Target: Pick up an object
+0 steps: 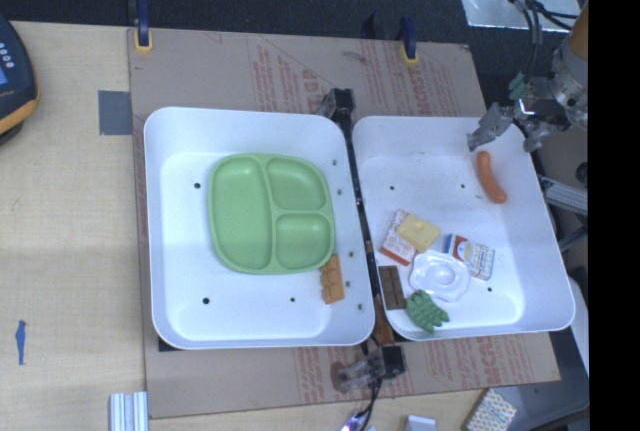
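My gripper (508,127) is grey metal with dark angular fingers; behind those fingers I see a pale silver wrist housing and black cables looping above.

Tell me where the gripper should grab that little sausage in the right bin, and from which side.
Grip the sausage at its middle, across its narrow width, coming straight down from above. It lies flat and alone on the right bin floor, long axis running up-down in view, so fingers should probably close from its left and right. The gripper hovers just above it.

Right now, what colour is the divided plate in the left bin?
Light green; the divided plate shows plainly in the camera view.
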